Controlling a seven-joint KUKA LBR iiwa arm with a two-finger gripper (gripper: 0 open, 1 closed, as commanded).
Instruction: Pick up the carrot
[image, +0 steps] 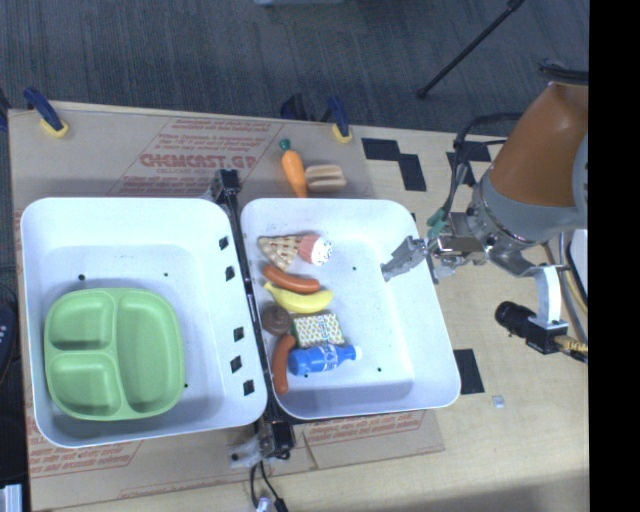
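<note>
Hovering gripper (405, 256) over right bin (425, 330), finger state not discernible, nothing visibly held. Carrot (293, 171) lying on tabletop (500, 440) up-left of gripper, outside the bins, beside a bun (325, 178); grasp not yet done. Counting: one carrot, two bins, one green tray (113, 352).

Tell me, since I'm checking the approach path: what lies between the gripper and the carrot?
In the camera view, bare floor and the back rim of the right bin lie between the gripper and the carrot; a sandwich sits beside the carrot.
</note>
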